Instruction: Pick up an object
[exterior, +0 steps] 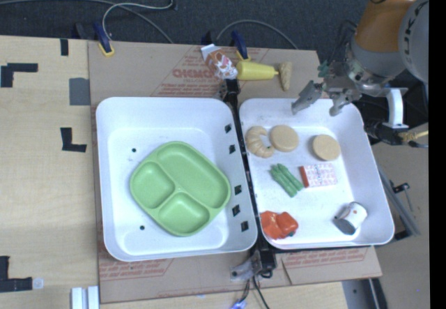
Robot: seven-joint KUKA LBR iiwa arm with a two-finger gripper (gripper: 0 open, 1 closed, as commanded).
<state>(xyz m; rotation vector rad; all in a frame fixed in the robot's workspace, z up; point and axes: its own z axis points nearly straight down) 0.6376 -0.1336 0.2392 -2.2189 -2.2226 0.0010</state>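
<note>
My gripper hangs over the far edge of the right bin, its two fingers spread open with nothing between them. Below it in that bin lie a croissant, a round tan cookie and a second tan disc. Nearer the front lie green beans, a red-and-white packet, a red pepper-like piece and a small white-and-grey cup. The left bin holds a green divided plate.
Beyond the bins, on the cardboard, lie a yellow toy with a tan end and a small red-white packet. Black clips join the bins along the middle divider. Cables run across the dark floor at the back.
</note>
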